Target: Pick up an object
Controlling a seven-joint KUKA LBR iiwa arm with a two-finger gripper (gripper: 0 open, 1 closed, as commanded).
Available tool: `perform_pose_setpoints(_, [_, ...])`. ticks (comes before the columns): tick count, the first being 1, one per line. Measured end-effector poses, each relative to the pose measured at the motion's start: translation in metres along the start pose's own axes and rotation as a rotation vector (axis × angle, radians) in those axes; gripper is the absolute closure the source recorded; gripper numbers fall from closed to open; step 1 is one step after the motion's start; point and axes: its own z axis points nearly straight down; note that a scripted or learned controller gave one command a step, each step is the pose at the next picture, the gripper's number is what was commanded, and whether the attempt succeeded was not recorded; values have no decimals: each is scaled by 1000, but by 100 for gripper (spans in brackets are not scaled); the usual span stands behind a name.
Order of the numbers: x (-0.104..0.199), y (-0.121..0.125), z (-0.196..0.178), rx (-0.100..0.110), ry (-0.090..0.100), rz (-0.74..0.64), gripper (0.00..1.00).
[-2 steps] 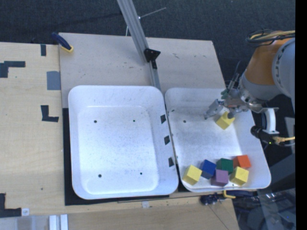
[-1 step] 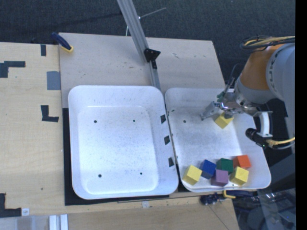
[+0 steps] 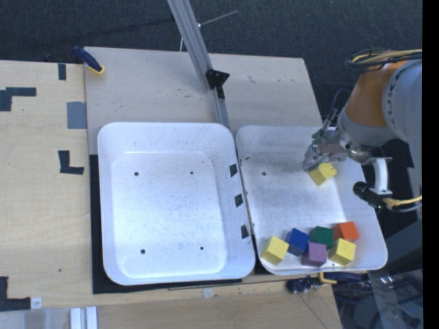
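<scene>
Gripper [image 3: 319,162] is above the right bin [image 3: 274,149] near its far right edge, fingers apparently clamped on a yellow cube [image 3: 322,174] hanging tilted beneath. Advice: raise slowly and vertically; the grasp looks off-centre, so slippage is possible.

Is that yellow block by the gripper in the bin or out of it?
In. The yellow block sits within the right bin, just under the gripper.

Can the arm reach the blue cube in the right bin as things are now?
Probably yes. The blue cube lies open from above, though the green cube and purple cube press close, leaving little room beside it.
</scene>
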Motion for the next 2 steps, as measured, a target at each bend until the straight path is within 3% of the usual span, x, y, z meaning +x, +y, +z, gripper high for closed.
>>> perform_pose_setpoints(2, [3,-5,-108,10,7,0,100])
